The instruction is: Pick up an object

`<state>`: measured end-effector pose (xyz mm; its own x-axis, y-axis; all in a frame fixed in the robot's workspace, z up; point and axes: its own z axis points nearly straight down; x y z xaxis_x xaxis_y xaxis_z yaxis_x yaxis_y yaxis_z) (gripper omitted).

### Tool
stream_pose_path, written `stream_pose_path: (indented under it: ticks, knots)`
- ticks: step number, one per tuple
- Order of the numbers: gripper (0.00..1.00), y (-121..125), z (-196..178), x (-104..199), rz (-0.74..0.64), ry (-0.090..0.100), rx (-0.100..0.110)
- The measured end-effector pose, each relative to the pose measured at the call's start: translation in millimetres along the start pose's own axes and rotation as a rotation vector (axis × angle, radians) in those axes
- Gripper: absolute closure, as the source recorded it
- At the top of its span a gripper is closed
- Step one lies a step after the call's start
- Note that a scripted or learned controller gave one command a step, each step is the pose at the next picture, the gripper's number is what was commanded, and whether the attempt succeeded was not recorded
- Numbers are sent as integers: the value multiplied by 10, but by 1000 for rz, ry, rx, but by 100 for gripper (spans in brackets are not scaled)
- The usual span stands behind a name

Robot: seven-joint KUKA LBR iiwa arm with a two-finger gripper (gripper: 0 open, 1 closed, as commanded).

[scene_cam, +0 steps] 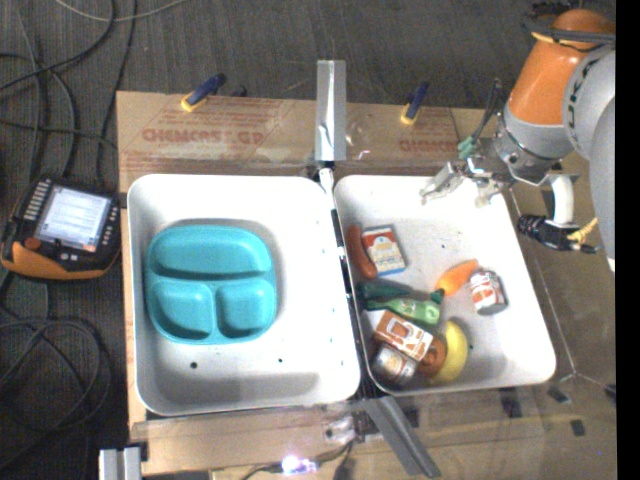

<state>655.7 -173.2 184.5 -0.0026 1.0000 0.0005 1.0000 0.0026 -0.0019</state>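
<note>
Scanning from the surface's left edge: a teach pendant point(62, 226) lying just off it on the floor, then the left bin point(140, 298) bearing a turquoise divided tray point(212, 282) near its centre. Across the divider, the right bin point(520, 268) with the pickable clutter gathered toward its left wall and near corner: a red-brown sausage point(360, 252) along the left wall, a small red carton point(383, 249) touching it, a dark green bottle point(400, 299) lying on its side, a labelled can point(403, 338) below that, a yellow banana point(456, 351) beside the can, an orange carrot point(456, 275) and a small red-and-white can point(487, 292) nearer the bin's right side. Up at the far right corner of that bin, the gripper point(461, 180), jaws spread and holding nothing, well apart from every item. Best candidate, by judgement: the small red-and-white can, standing clear of the pile, probably light and stiff but smooth and prone to roll, so worth closing on across its curved sides at mid-length. Banana and carrot likely plastic toys, light and slippery on their tapers; crowding around the labelled can makes a clean grip less likely there.
</note>
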Motion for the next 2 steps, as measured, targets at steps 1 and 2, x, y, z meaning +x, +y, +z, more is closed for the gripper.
stream_pose_path:
  ticks: [1, 2]
  knots:
    - [0, -606, 924, -333, -148, 0, -2]
    - [0, -978, 937, -138, -294, -12, -17]
